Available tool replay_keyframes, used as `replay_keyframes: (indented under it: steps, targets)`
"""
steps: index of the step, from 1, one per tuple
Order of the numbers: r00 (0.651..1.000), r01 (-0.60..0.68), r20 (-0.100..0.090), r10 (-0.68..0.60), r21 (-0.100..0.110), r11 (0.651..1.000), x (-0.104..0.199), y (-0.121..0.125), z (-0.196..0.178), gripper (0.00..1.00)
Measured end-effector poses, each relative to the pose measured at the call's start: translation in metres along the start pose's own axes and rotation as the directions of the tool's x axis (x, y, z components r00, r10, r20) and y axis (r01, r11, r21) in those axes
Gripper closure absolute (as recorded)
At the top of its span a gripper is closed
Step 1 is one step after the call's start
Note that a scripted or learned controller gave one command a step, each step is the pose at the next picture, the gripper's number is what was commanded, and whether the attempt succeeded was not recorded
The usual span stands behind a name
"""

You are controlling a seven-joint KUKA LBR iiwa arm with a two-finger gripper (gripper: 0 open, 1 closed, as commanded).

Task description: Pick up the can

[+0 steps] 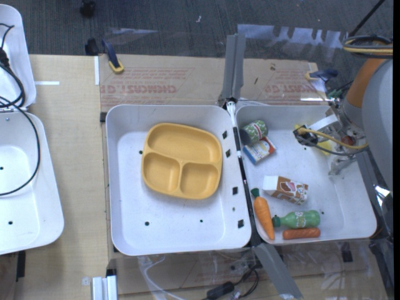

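Two shallow white bins sit side by side on a bench, seen from above at a slant. The left bin [125, 230] holds one thing: a yellow plate [182, 160] with three compartments, lying flat near the middle.

The right bin [356, 220] holds the clutter. In its upper left corner, close to the wall shared with the other bin, the can [255, 130] lies on its side, green and white. Just below it and touching or nearly touching is a small flat packet [260, 149] in red, white and blue. Further down, near the middle, a brown and white carton [285, 189] lies tipped over. Along the bottom edge are an orange carrot [264, 217], a green bottle [298, 219] on its side, and a red-orange sausage-shaped item [301, 233] just beneath the bottle.

At the far right, the grey arm with its orange band [364, 86] leans in over the right bin's upper right side. The gripper [340, 164] hangs above the bin floor, amid yellow and black cabling, well apart from the can, which sits across the bin to its left. Nothing is between the fingers; whether they are spread or pressed together cannot be made out.
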State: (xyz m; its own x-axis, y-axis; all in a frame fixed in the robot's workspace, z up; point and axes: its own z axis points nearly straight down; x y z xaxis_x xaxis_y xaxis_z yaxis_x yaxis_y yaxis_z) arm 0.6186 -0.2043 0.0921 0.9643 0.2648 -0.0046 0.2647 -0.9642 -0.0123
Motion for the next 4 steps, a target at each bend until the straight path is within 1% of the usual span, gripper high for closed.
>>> replay_keyframes:
  steps: [1, 2, 3, 4]
  targets:
    - [1.000, -0.019, 0.002, 0.019, -0.008, 1.000, -0.064, -0.083, 0.000, 0.00]
    - [1.000, -0.023, 0.008, 0.023, -0.004, 1.000, -0.066, -0.081, -0.006, 1.00]
    - [0.999, -0.049, 0.002, 0.049, -0.008, 0.999, -0.081, -0.076, -0.010, 1.00]
    - [0.999, -0.049, 0.000, 0.049, -0.011, 0.999, -0.025, -0.006, -0.080, 1.00]
